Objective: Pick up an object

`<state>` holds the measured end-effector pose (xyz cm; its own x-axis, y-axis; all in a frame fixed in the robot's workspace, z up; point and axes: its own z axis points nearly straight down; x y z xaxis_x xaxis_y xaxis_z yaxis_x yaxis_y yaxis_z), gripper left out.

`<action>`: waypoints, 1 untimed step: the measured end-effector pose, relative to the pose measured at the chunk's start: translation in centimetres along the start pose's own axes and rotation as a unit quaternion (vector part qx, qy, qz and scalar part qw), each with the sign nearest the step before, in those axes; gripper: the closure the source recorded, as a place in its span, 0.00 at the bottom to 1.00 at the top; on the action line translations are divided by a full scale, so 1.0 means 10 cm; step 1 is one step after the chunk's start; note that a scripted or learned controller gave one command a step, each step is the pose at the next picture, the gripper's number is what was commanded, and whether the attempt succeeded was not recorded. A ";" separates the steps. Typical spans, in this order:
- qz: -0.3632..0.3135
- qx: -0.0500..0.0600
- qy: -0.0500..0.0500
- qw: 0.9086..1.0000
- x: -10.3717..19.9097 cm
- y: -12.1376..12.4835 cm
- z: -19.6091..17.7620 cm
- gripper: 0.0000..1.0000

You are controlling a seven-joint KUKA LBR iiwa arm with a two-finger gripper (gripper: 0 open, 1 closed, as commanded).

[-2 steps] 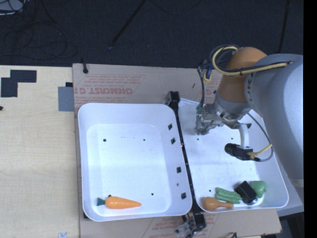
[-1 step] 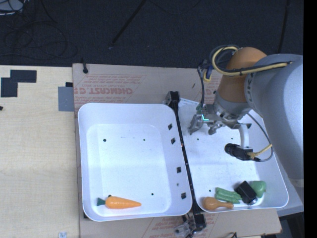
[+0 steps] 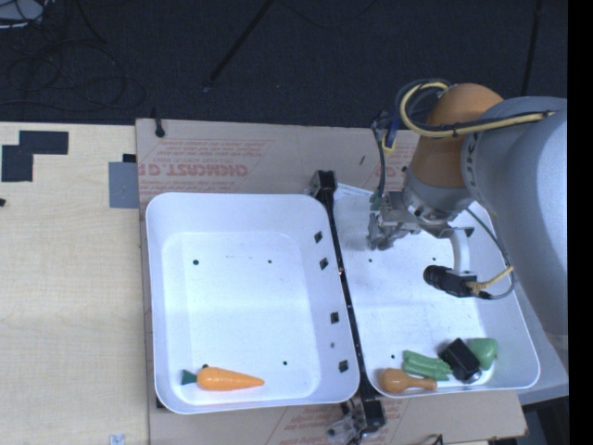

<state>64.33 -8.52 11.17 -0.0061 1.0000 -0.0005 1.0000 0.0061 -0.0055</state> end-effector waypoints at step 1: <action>0.001 -0.011 0.000 1.000 0.45 -0.01 -2.35 1.00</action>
<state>64.31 -4.06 34.64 -0.0047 1.0000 -0.0002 0.9998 0.0047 0.0171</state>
